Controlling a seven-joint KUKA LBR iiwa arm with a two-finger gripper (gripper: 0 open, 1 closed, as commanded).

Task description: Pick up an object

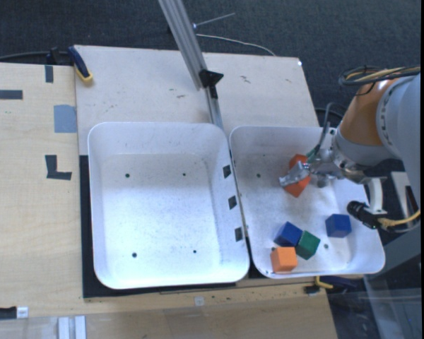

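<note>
The two-finger gripper [297, 180] is pinching a small orange-red block [297, 172] over the right shallow white bin [258, 147], looks like. I'd be lifting straight up and slow here, since the grab seems to be sitting off-centre and a jerk could drop it.

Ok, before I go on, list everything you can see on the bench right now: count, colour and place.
white bins: 2, white, side by side on the bench
red-orange block: 1, upper middle of right bin, at the end effector
blue blocks: 2, one low in right bin, one further right
green block: 1, touching the lower blue block
orange block: 1, front edge of right bin
clamp: 1, blue and yellow, bench's far left corner
metal rail: 1, silver, slanting over the bench
end effector: 1, grey, over right bin
arm: 1, grey with orange band
</note>
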